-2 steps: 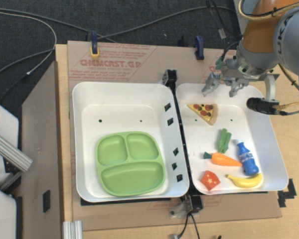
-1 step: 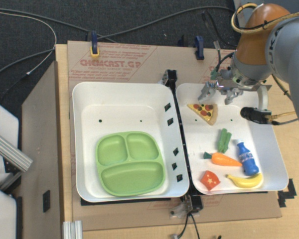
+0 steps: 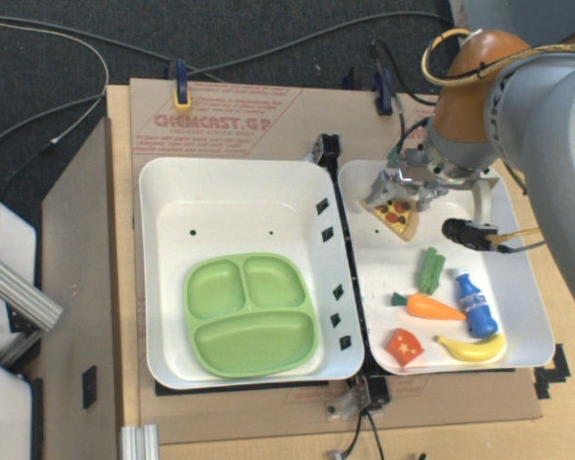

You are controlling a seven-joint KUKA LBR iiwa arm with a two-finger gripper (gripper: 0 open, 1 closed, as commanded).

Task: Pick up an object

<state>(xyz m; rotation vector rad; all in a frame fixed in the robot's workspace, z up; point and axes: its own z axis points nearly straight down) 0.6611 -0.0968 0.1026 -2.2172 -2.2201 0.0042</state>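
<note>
Banana (image 3: 471,348) front; pizza slice (image 3: 393,215) under end effector (image 3: 402,182) (touching).

bench (image 3: 86,286) topped with printed cardboard sheet (image 3: 220,118), blue clamps at its far edge (image 3: 181,81), two white bins side by side on it: left bin (image 3: 163,257), right bin (image 3: 527,305).

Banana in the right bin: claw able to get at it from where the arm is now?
Probably yes. The banana lies uncovered at the near edge of the right bin, with only the blue bottle close beside it. The claw is at the pizza slice in the same bin.
</note>
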